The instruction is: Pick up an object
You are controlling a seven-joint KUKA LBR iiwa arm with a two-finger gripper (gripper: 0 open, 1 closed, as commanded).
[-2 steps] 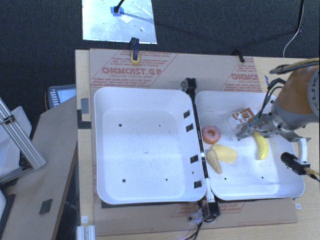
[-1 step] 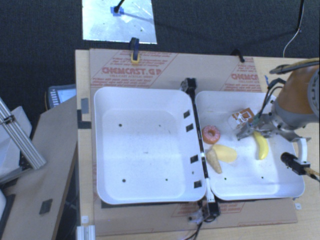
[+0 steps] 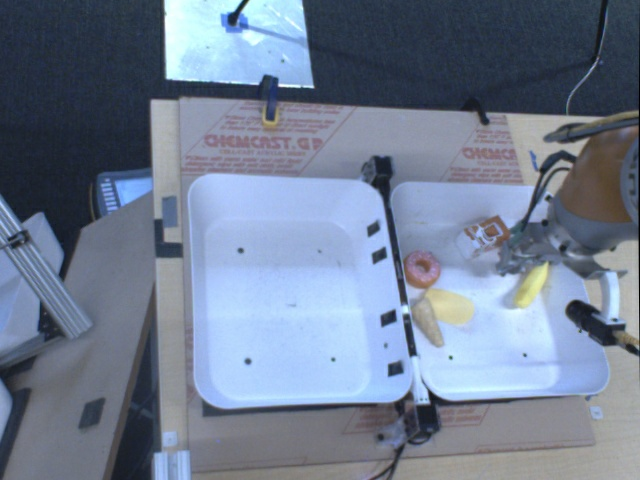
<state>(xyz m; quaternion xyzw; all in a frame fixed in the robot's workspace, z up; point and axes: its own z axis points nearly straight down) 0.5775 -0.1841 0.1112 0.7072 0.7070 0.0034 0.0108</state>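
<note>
The bench (image 3: 330, 138) was a cardboard-covered panel printed with red lettering, set against a dark carpeted floor, and it carried two shallow white bins side by side. The right bin (image 3: 500, 368) served as the landmark.

Inside the right bin, near its upper right part, a yellow banana-shaped object (image 3: 531, 285) lay tilted. The gripper (image 3: 520, 258) stood directly at the upper end of this object; contact could not be confirmed, and whether the gripper was open or closed could not be determined from the view. The arm (image 3: 600, 198), with its orange band, entered over the right rim of the right bin.

Just left of the gripper, still inside the right bin, lay a small white and orange carton (image 3: 485, 235). Further left, near the bin's left wall, lay a pink doughnut (image 3: 422, 268). Below the doughnut lay a pale yellow rounded piece (image 3: 450, 306), touching a tan elongated piece (image 3: 428, 321).

The left bin (image 3: 290, 368) adjoined the right bin's left wall. Beyond the right bin's far side, a yellow clamp (image 3: 270, 103) gripped the bench edge, and a shiny square sheet (image 3: 237, 28) lay on the floor.
</note>
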